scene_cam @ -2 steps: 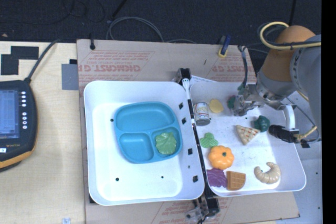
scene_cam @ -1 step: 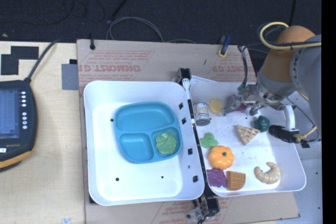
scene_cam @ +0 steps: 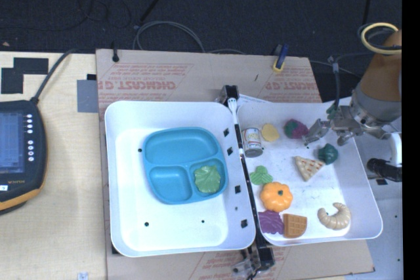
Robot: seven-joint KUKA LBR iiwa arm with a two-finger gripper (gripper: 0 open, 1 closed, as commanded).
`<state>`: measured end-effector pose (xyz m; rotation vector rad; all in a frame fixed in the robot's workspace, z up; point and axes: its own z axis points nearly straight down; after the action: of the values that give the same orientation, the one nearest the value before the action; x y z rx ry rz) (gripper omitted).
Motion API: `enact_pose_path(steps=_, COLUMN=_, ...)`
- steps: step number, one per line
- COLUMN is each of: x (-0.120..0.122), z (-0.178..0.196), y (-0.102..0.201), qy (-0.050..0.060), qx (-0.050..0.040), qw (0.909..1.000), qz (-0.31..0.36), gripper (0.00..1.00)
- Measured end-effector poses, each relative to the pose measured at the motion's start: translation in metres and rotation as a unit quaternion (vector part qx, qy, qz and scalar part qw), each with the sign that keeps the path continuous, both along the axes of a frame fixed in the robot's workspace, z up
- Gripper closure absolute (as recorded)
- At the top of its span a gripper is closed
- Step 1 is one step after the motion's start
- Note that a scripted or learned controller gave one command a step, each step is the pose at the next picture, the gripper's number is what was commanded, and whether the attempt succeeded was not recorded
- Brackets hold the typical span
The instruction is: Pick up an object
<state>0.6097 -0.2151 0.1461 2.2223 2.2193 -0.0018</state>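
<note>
Fingers (scene_cam: 326,128) hang spread with nothing between them, we judge, above the right bin (scene_cam: 367,206), near the dark green toy (scene_cam: 327,154); no grasp made yet. Closing on something and lifting remain.

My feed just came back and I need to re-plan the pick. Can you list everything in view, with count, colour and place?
Shallow plastic bins: 2, white, side by side; left, right.
Divided plastic tray: 1, blue, left bin.
Leafy toy lettuce: 1, green, tray's lower right compartment.
Small tin can: 1, silver, right bin, by the divider.
Round toy piece: 1, yellow, upper right bin.
Toy grapes: 1, purple, upper right bin.
Toy pumpkin: 1, orange, right bin centre.
Toy croissant: 1, tan, lower right corner.
Handheld control pendant: 1, grey-orange, left bench.
Gripper: 1, grey, over upper right bin.
</note>
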Motion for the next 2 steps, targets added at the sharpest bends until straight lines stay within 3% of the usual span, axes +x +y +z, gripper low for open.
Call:
enact_pose_path(steps=1, x=0.035, z=-0.062, y=0.027, qy=0.001, qx=0.0012, qw=1.0000, qz=0.002, gripper=0.00)
enact_pose_path(steps=2, x=0.035, z=-0.006, y=0.001, qy=-0.002, qx=-0.0002, qw=1.0000, qz=0.001, gripper=0.00)
